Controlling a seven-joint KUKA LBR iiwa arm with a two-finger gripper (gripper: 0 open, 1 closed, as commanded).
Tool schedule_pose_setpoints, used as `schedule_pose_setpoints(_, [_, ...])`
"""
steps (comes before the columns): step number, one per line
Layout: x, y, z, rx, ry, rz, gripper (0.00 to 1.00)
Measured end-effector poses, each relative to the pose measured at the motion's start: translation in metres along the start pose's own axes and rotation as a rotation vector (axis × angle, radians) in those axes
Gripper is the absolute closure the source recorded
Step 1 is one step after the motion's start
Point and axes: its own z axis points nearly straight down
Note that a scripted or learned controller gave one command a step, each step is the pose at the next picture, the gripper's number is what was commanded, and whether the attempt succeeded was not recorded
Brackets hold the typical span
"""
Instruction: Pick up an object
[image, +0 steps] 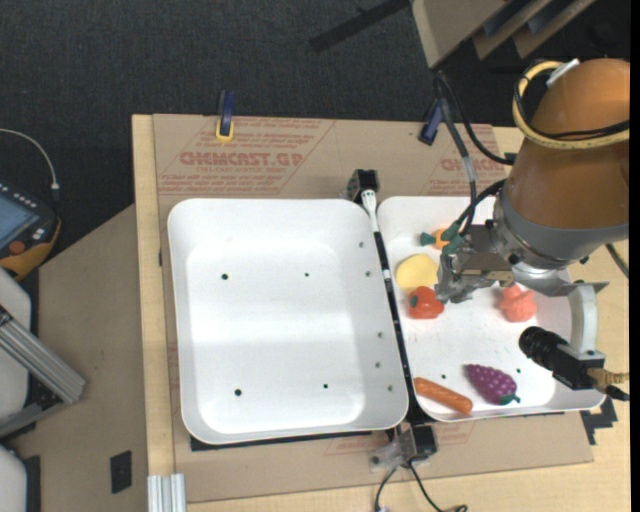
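Care is needed here: we see the grey two-finger gripper (452, 290) low in the right white plastic bin (455, 215), just beside the small red round plastic tomato (425, 303) at its eight o'clock; we cannot tell its grip. We should centre on the tomato, avoiding the yellow plastic lemon (416, 269) at eleven o'clock.

Left bin (200, 250) lies open; toys (417, 270) crowd the pincer (452, 290).

Red print reading "CHEMCAST GP" stands upside-down on the brown board (260, 150) under the bins.
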Motion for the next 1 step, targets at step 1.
schedule_pose_setpoints(1, [0.0048,0.0016,-0.0158,-0.013,0.002,-0.008,1.00])
